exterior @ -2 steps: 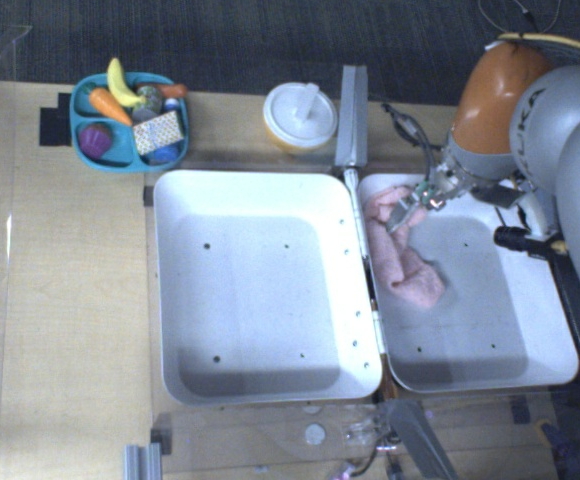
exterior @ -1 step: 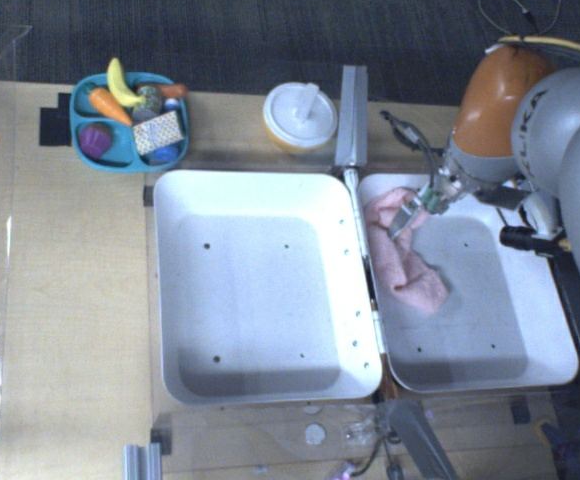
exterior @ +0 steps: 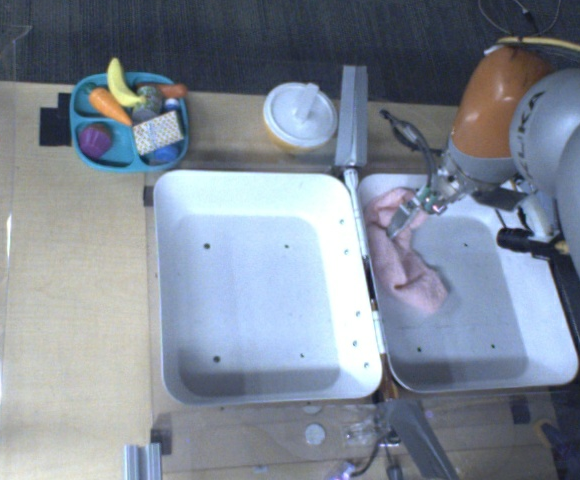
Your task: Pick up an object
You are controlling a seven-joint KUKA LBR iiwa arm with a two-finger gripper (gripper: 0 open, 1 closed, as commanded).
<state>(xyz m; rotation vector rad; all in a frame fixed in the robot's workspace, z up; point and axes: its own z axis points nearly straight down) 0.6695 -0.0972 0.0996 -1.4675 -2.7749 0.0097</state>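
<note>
No writing or label can be read anywhere; at the far left one blue tray (exterior: 122, 158) holds a banana (exterior: 120, 85), a carrot (exterior: 108, 105), a purple piece (exterior: 95, 140) and a few other small toys too crowded to count, and to its right stands one white lidded cup (exterior: 300, 114). Of the two white bins, the left bin (exterior: 260, 373) comes next and the right bin (exterior: 490, 368) holds one crumpled pink cloth (exterior: 402, 258) against its left wall. The gripper (exterior: 408, 216) hangs over the cloth's upper end with its tips at the fabric, but how far its fingers are parted, and whether they have any cloth, I cannot tell.

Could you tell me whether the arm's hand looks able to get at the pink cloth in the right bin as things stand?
Probably yes. The hand is already low over the upper end of the pink cloth in the right bin, and nothing else lies on or beside the cloth to block it.
</note>
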